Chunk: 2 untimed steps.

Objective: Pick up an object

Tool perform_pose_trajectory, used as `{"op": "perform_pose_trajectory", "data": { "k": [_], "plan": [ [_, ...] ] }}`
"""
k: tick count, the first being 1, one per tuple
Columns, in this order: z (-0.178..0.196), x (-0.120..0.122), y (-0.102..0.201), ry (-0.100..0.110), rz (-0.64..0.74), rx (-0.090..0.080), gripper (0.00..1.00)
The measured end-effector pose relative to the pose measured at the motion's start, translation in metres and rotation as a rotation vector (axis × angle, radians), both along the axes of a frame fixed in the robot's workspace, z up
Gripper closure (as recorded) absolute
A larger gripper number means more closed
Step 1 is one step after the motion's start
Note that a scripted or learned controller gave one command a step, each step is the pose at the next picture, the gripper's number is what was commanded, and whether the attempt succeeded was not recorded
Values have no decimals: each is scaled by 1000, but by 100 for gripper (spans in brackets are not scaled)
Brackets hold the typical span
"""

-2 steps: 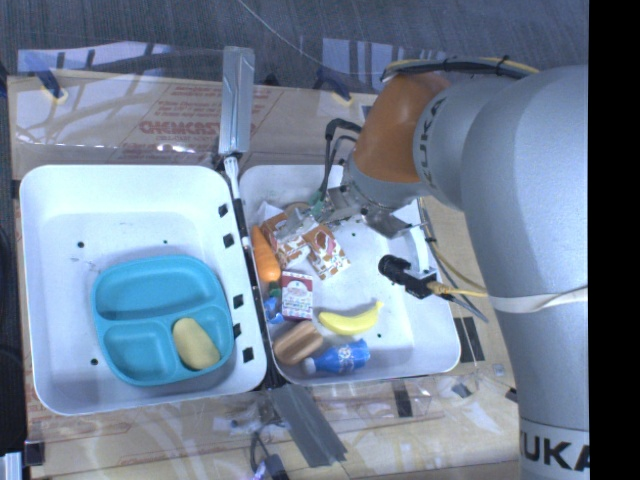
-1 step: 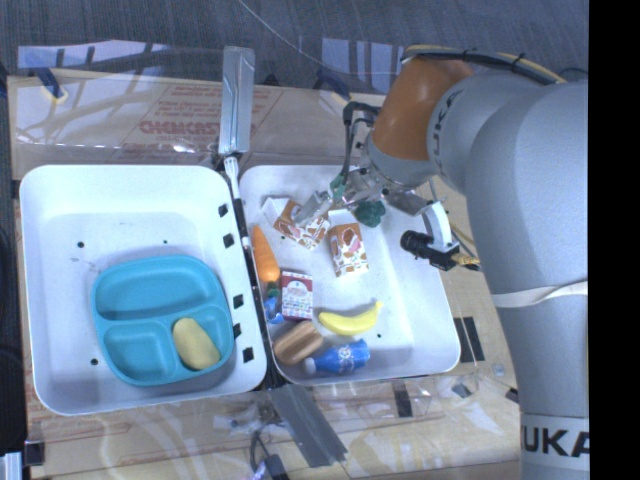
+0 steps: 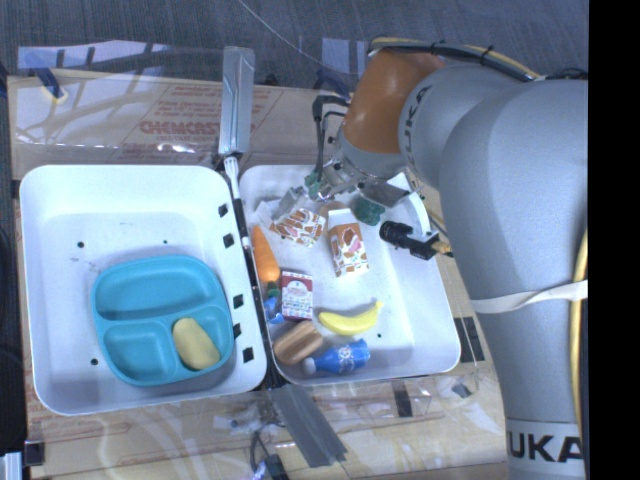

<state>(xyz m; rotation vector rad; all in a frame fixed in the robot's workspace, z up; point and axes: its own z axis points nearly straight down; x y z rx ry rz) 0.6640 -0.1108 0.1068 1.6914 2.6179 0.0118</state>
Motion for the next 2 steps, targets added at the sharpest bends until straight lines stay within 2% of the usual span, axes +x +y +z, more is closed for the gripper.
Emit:
{"op": "perform_pose_trajectory", "data": {
  "k": [1,2],
  "plan": [
    [30,-6,-54,21,-12,4,0],
    [-13,-79,-21,21,22,6,0]
  ]
}}
